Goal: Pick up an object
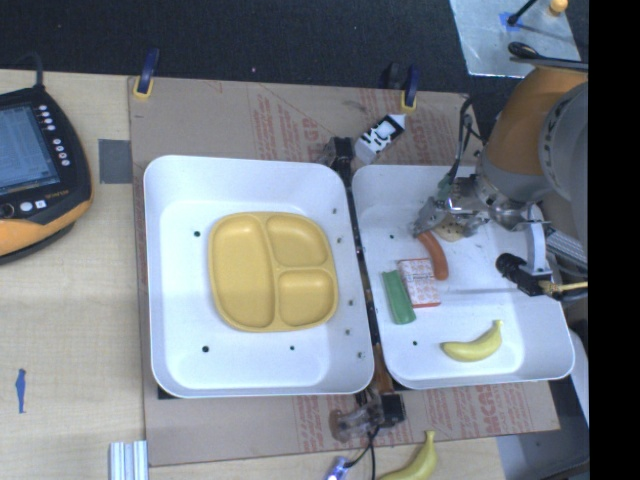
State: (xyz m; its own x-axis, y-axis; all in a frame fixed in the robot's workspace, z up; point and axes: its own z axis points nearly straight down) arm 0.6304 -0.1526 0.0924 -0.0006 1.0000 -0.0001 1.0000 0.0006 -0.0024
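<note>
Reach was the step in hand: the hand hung low in the right bin, toward its twelve o'clock wall, directly over the upper end of the sausage. Whether it was open or closed could not be told. At six o'clock from the sausage lay a red-and-white packet and green bar. Next, probably, closing squarely on the sausage, then lifting.
</note>
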